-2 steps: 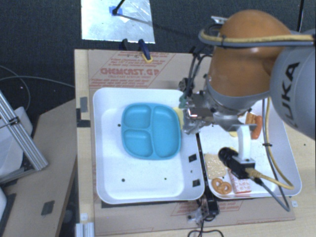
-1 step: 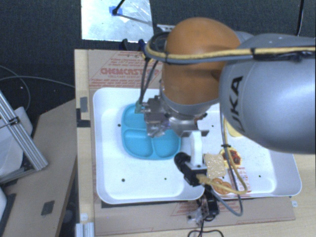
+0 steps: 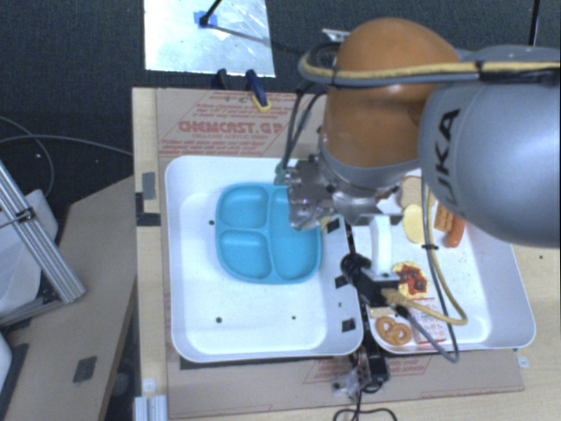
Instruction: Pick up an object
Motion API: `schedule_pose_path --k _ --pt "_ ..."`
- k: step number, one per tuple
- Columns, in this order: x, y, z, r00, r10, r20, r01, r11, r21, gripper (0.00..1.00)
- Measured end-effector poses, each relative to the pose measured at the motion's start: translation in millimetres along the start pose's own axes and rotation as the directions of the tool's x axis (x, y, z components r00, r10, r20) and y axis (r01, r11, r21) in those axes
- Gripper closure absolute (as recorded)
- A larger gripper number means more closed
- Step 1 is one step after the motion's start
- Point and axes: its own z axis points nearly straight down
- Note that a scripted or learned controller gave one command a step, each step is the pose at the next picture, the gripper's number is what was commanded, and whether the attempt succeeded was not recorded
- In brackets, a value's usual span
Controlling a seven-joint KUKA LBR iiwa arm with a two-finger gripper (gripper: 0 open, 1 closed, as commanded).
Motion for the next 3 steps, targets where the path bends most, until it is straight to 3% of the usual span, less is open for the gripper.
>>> schedule_pose_path --k 1,2,3 --pt "-16 -6 95 1.000 -0.001 0.002 0.001 1.000 0.008 1.00" --pt "-64 -5 21 1.000 0.001 -0.001 -0.001 1.000 -0.007 1.00" --pt "-32 -22 50 1.000 -0.009 -0.001 0.009 1.000 0.003 1.00"
